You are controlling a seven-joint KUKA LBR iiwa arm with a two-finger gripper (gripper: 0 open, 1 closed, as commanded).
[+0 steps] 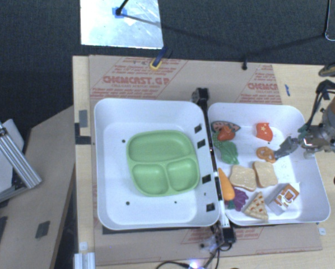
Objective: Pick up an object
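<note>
The right bin [310, 178] holds several toy foods. Among them are a red piece [263, 130], an orange round piece [265, 153], two bread slices [243, 177] [265, 174] and a green leafy piece [228, 150]. A carrot [226, 185], purple grapes [240, 196], a pizza slice [256, 206] and a small white carton [283, 196] lie there too. My gripper [285, 147] reaches in from the right, low over the bin's right half. Its tip is just right of the orange round piece and above the right bread slice. I see nothing held in it.
The left bin [108, 150] holds a green divided plate [162, 162]. A black hinge strip [208, 156] runs between the bins. Both bins rest on a cardboard sheet [139, 77]. A shiny metal plate [121, 15] lies on the floor behind.
</note>
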